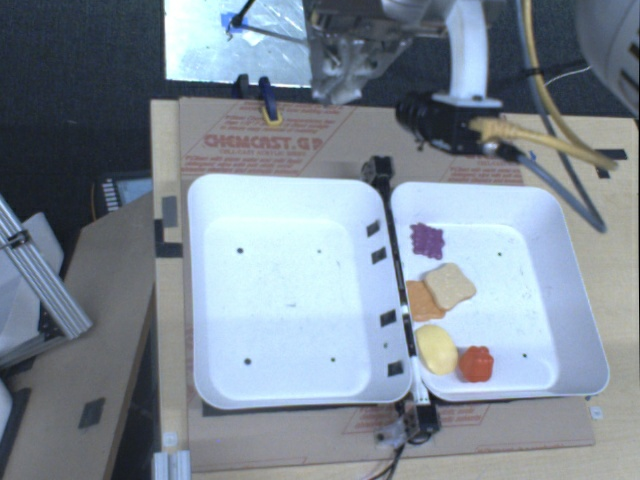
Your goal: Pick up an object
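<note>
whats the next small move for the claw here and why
Probably swing the claw over the right bin and centre it above one item, say the red piece. The claw sits up behind the bins, while all the objects cluster along that bin's left side.

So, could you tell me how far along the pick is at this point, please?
Nothing looks done yet. All five items sit in the right bin: purple piece, bread slice, orange piece, yellow piece and red piece. In hand: the gripper hangs up beyond the bins' far edge, with no item between its fingers. Left: move over the right bin, descend, grasp one item and lift it.
</note>
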{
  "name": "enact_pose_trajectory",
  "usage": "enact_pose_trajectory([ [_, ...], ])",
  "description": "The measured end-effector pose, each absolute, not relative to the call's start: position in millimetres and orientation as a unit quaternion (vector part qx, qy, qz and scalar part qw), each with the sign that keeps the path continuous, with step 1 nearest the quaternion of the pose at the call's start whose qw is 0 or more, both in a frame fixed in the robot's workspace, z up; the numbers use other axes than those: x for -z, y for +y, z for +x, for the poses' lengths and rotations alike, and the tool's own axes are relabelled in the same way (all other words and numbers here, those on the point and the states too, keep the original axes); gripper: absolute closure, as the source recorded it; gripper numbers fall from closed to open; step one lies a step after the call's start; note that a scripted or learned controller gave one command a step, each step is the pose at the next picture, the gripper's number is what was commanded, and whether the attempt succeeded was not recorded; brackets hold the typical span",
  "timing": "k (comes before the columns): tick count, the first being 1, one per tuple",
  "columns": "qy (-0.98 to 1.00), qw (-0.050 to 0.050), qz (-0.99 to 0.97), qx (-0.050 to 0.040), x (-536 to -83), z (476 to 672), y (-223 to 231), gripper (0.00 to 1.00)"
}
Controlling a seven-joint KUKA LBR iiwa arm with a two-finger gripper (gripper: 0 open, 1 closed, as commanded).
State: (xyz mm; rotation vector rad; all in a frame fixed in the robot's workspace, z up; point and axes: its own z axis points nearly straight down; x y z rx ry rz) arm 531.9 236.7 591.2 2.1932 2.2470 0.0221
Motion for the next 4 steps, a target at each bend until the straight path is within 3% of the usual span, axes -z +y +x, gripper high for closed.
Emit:
enact_pose_trajectory([
  [1, 0.716, 0.001, 0.698, -0.0066, -591, 531.9, 237, 0.00],
  [2, 0.717, 0.001, 0.697, -0.0080, -602, 531.8, 237, 1.00],
  [3, 0.717, 0.001, 0.697, -0.0077, -602, 531.8, 237, 0.00],
  [4, 0.718, 0.001, 0.696, -0.0091, -613, 531.8, 238, 1.00],
])
